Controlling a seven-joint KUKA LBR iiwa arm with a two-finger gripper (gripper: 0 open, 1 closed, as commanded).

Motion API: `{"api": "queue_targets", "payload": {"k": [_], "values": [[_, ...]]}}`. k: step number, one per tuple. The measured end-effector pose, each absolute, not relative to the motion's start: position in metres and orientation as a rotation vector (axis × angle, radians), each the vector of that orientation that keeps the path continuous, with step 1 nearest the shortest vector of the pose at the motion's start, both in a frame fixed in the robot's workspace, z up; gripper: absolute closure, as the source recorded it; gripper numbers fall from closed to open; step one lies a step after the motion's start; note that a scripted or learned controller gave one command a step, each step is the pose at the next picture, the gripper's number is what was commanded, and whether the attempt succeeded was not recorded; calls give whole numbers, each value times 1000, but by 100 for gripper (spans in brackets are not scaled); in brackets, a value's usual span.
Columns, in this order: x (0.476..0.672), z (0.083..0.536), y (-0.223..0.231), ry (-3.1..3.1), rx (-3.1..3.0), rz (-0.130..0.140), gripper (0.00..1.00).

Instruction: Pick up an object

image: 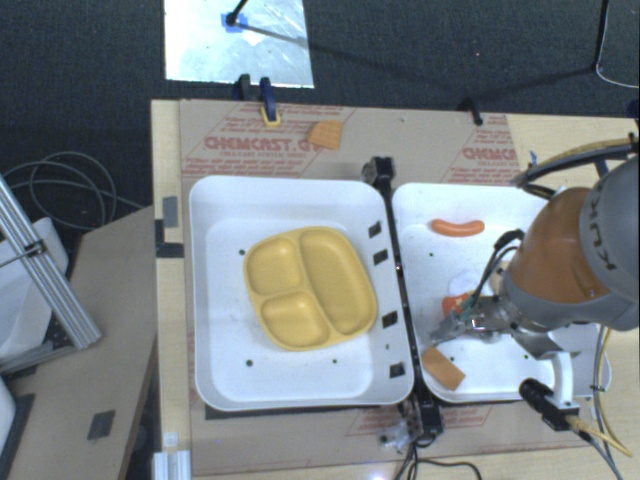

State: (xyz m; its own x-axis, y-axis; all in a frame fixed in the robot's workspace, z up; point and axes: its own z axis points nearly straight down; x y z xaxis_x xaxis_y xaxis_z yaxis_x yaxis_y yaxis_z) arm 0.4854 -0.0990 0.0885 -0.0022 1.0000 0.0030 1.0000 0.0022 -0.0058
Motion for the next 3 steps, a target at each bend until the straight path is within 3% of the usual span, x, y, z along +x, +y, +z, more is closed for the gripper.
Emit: {"api": "queue_targets", "payload": {"k": [1, 2, 3], "values": [[528, 86, -105, -2229, -2219, -4, 0], [528, 97, -106, -2232, -2224, -6, 100], [542, 190, -31, -2239, -2212, -13, 100]]}}
